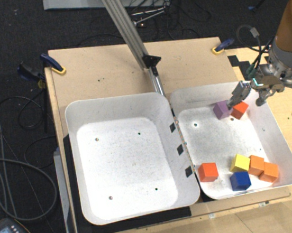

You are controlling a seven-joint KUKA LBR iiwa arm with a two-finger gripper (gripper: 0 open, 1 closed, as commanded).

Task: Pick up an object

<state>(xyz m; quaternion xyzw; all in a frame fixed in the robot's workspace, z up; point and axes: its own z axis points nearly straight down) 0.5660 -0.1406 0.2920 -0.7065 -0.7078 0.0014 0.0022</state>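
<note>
On a wooden bench [108, 75] stand two white bins. The arm [288, 41] reaches in from the right, wrist bent down over the right bin [230, 145]. Its gripper [252, 95] has jaws apart, just above a red-orange block [239, 110] beside a purple block [221, 110].

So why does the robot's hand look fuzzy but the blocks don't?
In the camera view, the gripper looks smeared, probably motion blur; the blocks, like the blue one, look sharp with small soft shadows; the bins are evenly lit, without strong glare.

left bin [88, 163] – open floor | right bin [277, 138] – centre open; far end crowded by blocks [229, 110], near end by cluster [249, 170]
</note>
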